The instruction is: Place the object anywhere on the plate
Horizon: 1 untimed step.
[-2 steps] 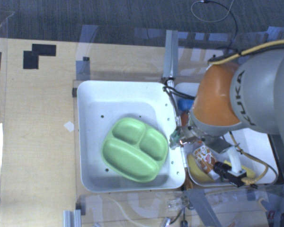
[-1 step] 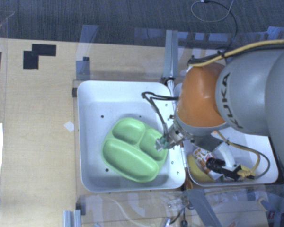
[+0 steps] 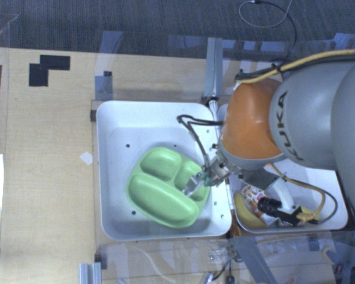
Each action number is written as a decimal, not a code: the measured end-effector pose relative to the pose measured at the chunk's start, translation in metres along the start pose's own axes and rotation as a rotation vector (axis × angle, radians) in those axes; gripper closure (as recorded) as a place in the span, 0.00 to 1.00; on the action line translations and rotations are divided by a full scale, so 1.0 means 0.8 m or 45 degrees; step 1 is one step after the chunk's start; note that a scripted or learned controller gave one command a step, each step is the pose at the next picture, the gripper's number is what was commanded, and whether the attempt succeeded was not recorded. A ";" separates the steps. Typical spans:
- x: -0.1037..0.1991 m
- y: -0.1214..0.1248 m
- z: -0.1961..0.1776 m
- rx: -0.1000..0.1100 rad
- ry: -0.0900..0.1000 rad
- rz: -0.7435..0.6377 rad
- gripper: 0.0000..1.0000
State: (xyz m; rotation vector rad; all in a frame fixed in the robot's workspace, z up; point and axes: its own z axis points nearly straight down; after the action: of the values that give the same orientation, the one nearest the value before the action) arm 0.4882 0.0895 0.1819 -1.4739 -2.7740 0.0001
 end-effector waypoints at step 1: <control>0.073 0.069 0.113 -0.017 -0.009 -0.132 0.00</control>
State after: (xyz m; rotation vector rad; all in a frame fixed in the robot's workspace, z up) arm 0.5010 0.1688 0.0917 -1.3330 -2.8577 -0.0133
